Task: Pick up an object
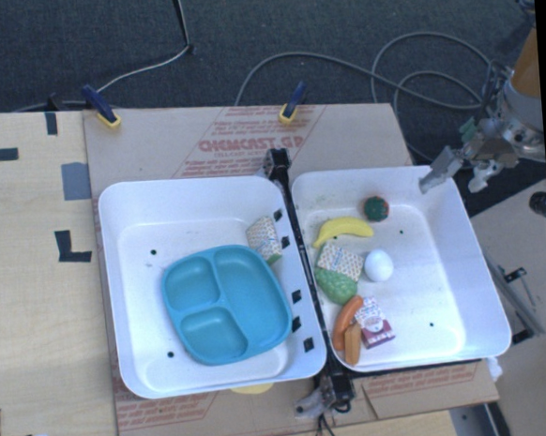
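So from my end nothing's been picked yet, as far as I can judge. The gripper [458, 171] is sitting up by the top right corner of the right bin [447, 274], with nothing between its fingers [436, 172], which look spread apart to me, so I'd call it released. All the pickable stuff is bunched on the left side of that bin: a banana [342, 228], a small dark green ball [376, 208] near the back wall, a white ball [378, 266], a patterned packet [339, 261] lying on a green thing [336, 284], an orange carrot-looking piece [347, 317] and a red and white packet [373, 330] toward the front. The left bin [136, 270] has a blue divided tray [225, 303] and a little box [264, 234] by the divider. So basically the whole job is left: get over a target, come down, close, lift. The green ball is nearest the gripper.
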You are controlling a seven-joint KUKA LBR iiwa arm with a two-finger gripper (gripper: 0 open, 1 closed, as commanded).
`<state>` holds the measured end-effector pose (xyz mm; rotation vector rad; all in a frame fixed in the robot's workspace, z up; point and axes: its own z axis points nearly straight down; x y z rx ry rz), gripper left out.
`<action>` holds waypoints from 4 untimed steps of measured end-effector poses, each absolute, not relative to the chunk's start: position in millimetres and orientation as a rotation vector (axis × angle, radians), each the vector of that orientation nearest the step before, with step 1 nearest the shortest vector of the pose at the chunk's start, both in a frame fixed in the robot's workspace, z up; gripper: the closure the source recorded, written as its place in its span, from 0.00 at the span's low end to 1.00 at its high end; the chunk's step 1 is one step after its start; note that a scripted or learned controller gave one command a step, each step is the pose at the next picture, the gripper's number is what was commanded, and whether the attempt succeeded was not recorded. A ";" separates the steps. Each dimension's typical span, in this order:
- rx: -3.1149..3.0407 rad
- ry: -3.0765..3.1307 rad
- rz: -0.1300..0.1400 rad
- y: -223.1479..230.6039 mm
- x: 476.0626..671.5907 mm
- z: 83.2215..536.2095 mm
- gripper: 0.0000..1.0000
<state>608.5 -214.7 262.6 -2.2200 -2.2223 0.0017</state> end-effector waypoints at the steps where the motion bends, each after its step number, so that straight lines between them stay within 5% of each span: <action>1: -2.221 -2.227 -0.004 -171.7 656.1 86.8 0.00; 2: -2.219 -2.225 -0.003 -100.9 630.4 85.9 0.00; 3: -2.221 -2.224 -0.001 -96.3 668.8 85.1 0.00; 4: -2.222 -2.223 0.002 -141.6 655.9 126.0 0.00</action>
